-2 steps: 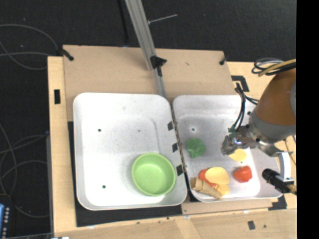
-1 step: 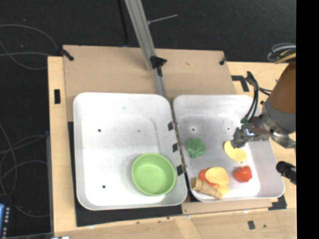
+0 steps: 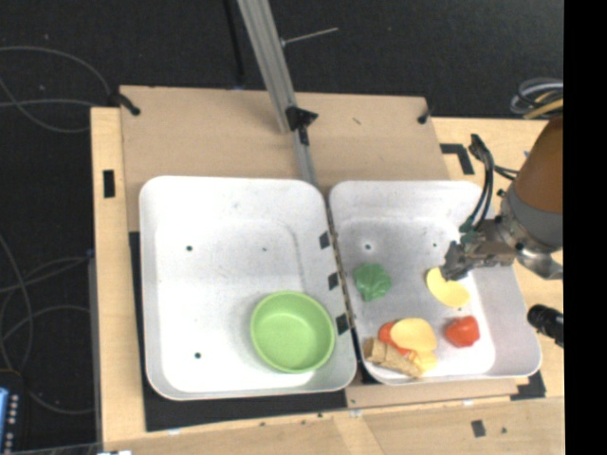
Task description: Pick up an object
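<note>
Hovering my gripper just beside the yellow piece in the right bin, nothing lifted yet, finger spacing impossible to tell.

SITE: robotics lab test bench | EVIDENCE: plywood bench carrying two white bins | aluminium mast at 12 o'clock | loose cables on dark floor at 9 o'clock | KUKA arm at 3 o'clock

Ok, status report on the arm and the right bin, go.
Gripper low over right bin, at yellow piece. Nothing seen between fingers. Red piece and green lump close by. Green bowl in left bin.
</note>
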